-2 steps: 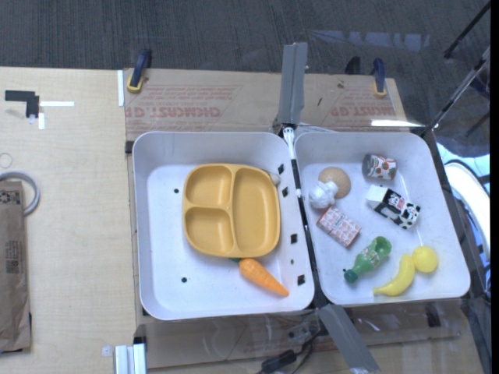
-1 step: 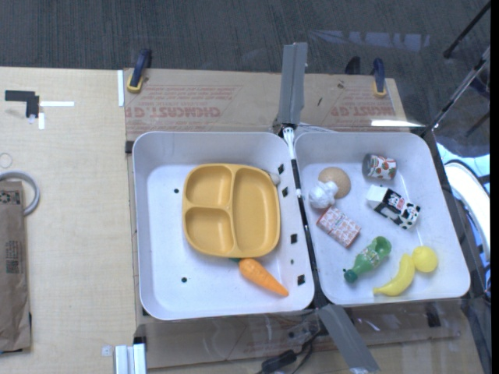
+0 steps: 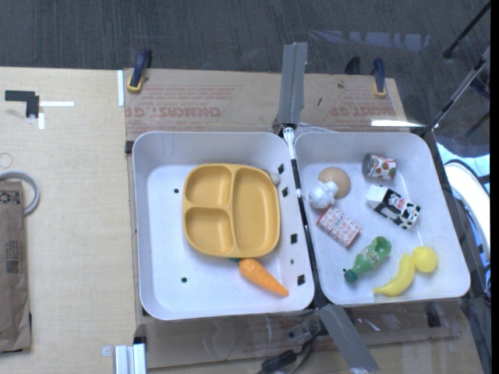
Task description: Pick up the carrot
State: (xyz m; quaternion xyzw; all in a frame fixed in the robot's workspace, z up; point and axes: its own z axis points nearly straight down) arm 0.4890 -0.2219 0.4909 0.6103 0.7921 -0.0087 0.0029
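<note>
An orange carrot (image 3: 263, 277) lies in the left bin (image 3: 156, 232), near its front edge, just below the front right corner of the yellow divided plate (image 3: 232, 209). It points slantwise, thick end up-left, thin end down-right. No arm or gripper shows anywhere in the camera view.
The right bin (image 3: 437, 170) holds a small can (image 3: 380, 166), a black-and-white carton (image 3: 394, 207), a pink patterned box (image 3: 338, 226), a white and tan mushroom (image 3: 328, 186), a green bottle (image 3: 367, 259) and a yellow banana (image 3: 406, 273). A brown paper bag (image 3: 13, 263) lies at far left.
</note>
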